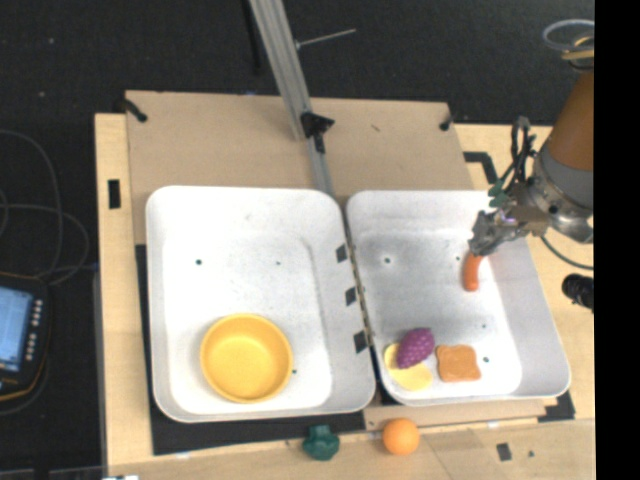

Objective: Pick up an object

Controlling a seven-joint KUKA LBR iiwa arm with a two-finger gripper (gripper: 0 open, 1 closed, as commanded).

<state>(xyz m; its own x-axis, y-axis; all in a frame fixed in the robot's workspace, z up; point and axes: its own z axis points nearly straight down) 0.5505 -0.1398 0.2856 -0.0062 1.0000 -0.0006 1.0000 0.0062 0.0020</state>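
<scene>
**Orange piece dangling at the gripper's tip — a thin hold that may not last**

The gripper (487, 240) is hanging over the right bin (440, 218), near that bin's far right wall. A small orange piece (470, 273), long and narrow like a toy carrot, is sitting directly under the fingertips, its top end meeting them and the rest hanging below. The gripper is looking closed on that top end, though the contact is small and partly shadowed, so how firmly it is being held is a judgement, not a certainty.

The main risk is slipping. Only the tip of the piece appears caught, so any swing or quick lift could be letting it pivot and drop back into the right bin. If it is in fact resting on the bin floor rather than lifted, the fingers may be coming away with nothing.

A second risk is the bin wall: the piece is hanging close to the right bin's right side, and a sideways move could be knocking it against the rim.

Toward the right bin's near edge, a purple fruit (415, 346), a yellow piece (408, 374) under it and a tan slice (458, 363) are lying well apart from the gripper and are not in the way. The left bin (240, 228), alongside the right bin, is holding a yellow bowl (246, 357).
</scene>
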